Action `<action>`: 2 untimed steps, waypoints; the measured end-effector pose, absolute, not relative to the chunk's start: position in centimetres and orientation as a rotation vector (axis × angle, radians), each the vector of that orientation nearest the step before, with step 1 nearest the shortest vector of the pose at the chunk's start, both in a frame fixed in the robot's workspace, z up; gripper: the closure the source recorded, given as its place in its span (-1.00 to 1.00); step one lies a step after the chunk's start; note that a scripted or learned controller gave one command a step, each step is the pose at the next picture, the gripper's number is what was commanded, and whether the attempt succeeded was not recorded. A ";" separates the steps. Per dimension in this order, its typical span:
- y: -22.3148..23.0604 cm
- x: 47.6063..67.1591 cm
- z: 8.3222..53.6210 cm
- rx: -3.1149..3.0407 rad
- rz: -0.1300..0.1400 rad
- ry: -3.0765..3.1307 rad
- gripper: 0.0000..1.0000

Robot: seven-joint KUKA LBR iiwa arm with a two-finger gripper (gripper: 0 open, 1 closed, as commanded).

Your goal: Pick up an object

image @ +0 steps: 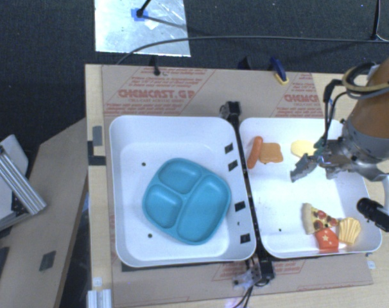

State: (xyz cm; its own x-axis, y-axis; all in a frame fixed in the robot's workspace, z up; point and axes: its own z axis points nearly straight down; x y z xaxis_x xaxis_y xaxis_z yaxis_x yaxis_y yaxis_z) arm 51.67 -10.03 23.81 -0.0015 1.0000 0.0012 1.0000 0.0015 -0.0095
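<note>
The right bin (271, 236) holds several toy foods. An orange sausage (253, 151) lies next to an orange piece (271, 153) near its far left corner. A pale yellow piece (302, 148) lies further right. At the near right are a pizza slice (316, 217), a red piece (327, 239) and a yellow shell shape (350, 230). My gripper (303, 169) hangs over the right bin's middle, just in front of the yellow piece, with its dark fingers pointing left and down. Nothing shows between the fingers.
The left bin (130, 146) carries a blue divided plate (185, 199). A black clip divider (238, 172) runs between the bins. The arm's orange band (380, 111) and grey wrist hang over the right bin's right side. A metal rail (11, 178) stands at the far left.
</note>
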 end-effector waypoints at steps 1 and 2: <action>-10.0 51.9 24.3 -2.218 -0.002 -2.227 -1.00; -9.5 51.8 18.2 -2.218 0.002 -2.222 -1.00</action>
